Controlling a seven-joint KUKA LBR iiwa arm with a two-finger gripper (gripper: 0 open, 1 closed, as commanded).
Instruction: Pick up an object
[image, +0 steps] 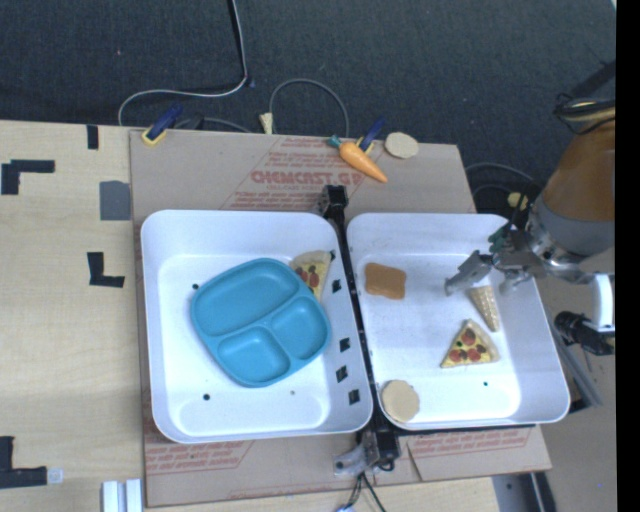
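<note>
cone (486, 306) lies in the right bin (530, 400), just under my pincer (478, 276), whose fingers look spread apart with nothing between them. i judge it may roll or slip sideways on closing.

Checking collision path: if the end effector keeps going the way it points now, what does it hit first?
It points left and down, so probably the bare floor of the right bin, between the brown piece and the cone. Its height above the bin is unclear; a flatter path would reach the brown piece first.
</note>
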